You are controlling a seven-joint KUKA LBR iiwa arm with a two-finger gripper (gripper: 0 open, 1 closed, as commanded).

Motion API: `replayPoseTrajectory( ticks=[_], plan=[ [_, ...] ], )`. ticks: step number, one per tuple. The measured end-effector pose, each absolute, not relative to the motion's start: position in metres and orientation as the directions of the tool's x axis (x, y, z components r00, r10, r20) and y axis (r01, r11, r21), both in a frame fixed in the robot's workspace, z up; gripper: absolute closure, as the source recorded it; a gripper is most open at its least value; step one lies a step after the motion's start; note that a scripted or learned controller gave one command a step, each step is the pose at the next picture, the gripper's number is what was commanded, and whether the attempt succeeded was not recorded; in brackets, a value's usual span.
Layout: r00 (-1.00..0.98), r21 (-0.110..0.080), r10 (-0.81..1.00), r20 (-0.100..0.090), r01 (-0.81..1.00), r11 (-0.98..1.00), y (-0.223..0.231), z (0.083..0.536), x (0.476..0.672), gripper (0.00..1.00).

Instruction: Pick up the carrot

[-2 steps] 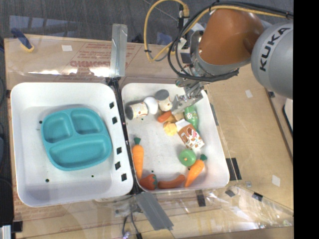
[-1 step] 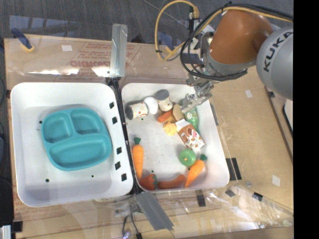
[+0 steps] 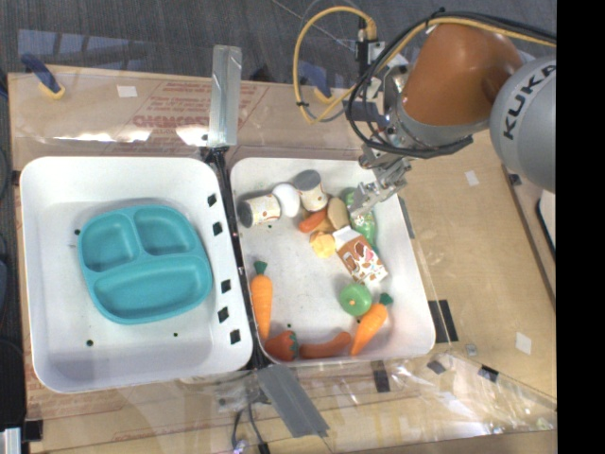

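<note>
Two carrots lie in the right bin [image 3: 408,253]. One carrot [image 3: 261,298] lies along the bin's left wall, its green top pointing away from the front. The other carrot [image 3: 371,327] rests slanted at the front right, just under a green apple [image 3: 355,298]. My gripper [image 3: 376,191] hangs over the bin's back right part, above a green item [image 3: 363,221] and next to a small cluster of toy food. It is well apart from both carrots, and nothing shows in its grasp.
The right bin also holds a printed snack box [image 3: 361,259], a yellow piece [image 3: 323,245], an orange piece [image 3: 313,222], small cans [image 3: 285,198], a grey lid [image 3: 306,180] and a sausage [image 3: 326,345]. The left bin [image 3: 47,282] bears a teal divided plate [image 3: 142,261].
</note>
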State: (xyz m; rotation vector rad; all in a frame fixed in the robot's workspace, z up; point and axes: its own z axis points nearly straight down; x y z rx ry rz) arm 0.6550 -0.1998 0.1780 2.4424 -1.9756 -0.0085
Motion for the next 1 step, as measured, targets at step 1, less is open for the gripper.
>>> replayPoseTrajectory(
  ticks=[1],
  plan=[
    [0.39, 0.003, -0.921, -0.005, -0.921, -0.39, -0.2002, 0.1657, 0.6576, 1.0]
  ],
)
